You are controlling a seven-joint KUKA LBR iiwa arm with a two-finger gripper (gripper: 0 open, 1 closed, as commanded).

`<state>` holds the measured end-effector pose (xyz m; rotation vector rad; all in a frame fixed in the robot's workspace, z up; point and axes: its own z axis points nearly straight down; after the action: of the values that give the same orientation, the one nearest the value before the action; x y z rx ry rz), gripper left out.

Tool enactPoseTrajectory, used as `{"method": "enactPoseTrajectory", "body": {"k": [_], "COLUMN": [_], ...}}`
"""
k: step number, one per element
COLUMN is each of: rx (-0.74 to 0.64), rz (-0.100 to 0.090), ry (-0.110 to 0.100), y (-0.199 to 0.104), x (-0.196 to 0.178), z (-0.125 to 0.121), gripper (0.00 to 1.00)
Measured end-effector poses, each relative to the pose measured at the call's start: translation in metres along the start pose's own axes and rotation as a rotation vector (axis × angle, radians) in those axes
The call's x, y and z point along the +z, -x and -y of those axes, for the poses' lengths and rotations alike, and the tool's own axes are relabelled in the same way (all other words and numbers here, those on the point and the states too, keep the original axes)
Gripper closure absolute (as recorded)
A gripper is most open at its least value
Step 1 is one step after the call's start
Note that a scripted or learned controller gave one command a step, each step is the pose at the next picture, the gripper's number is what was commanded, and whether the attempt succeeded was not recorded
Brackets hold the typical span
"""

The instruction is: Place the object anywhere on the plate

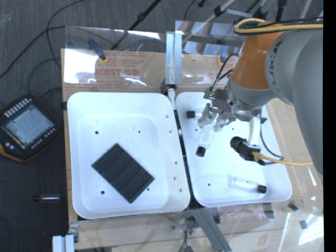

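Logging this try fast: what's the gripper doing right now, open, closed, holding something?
Gripper: over the right bin, closed on a clear tube with a black cap that hangs between its fingers.

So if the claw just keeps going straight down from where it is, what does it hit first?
Probably the clear tube with the black cap, which lies right below the claw in the right bin. Depth is unclear from this slanted view, so the claw may already be touching the tube.

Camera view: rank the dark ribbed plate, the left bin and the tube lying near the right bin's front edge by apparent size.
1. Left bin, largest.
2. Dark ribbed plate.
3. Tube, smallest by far.
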<state>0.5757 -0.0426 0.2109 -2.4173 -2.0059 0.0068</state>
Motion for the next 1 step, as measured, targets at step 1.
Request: {"method": "enactPoseTrajectory", "body": {"k": [1], "rx": [-0.102], "rz": [0.000], "ry": [-0.001], "y": [-0.0761], "x": [0.0285], "z": [-0.0398], "gripper": [1.00]}}
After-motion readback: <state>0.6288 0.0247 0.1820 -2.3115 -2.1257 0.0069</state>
